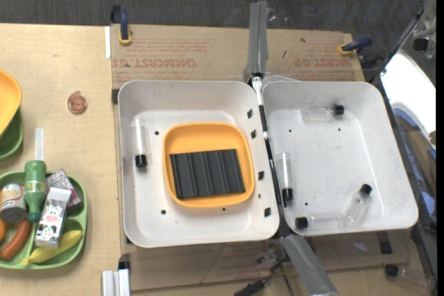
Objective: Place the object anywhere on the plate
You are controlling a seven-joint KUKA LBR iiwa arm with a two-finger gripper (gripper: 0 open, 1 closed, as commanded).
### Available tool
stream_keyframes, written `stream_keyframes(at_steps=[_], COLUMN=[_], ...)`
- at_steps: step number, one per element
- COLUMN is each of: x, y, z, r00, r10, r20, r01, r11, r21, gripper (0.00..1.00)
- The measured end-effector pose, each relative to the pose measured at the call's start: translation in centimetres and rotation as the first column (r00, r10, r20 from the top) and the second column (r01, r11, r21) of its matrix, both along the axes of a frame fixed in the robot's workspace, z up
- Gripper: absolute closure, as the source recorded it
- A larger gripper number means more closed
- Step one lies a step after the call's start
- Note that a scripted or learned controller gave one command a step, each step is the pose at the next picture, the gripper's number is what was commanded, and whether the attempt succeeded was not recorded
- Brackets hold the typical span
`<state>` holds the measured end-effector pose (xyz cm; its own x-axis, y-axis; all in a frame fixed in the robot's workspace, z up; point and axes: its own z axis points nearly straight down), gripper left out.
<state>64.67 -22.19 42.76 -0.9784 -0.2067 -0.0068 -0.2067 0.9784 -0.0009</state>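
Note:
An orange, rounded-square plate [208, 134] sits in the middle of the left white bin [132, 218]. A dark grey ribbed rectangular object [207, 173] lies flat on the plate, within its rim and covering most of its lower half. Nothing touches the object.
Clear tubes with black caps lie in the bins: one left of the plate [140, 147], and several in the right bin [388, 149], along its walls. A green tray of toy food [66, 246] and a yellow bowl [7, 104] sit on the wooden table at left. Clamps [123, 28] hold the cardboard at the back.

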Motion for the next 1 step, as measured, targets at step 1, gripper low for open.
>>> stream_keyframes(at_steps=[1], x=[1.35], y=[0.04], z=[1.45], r00=[0.945], r10=[0.326], r20=[0.0], r01=[-0.326], r11=[0.945], r21=[-0.001], gripper=[1.0])
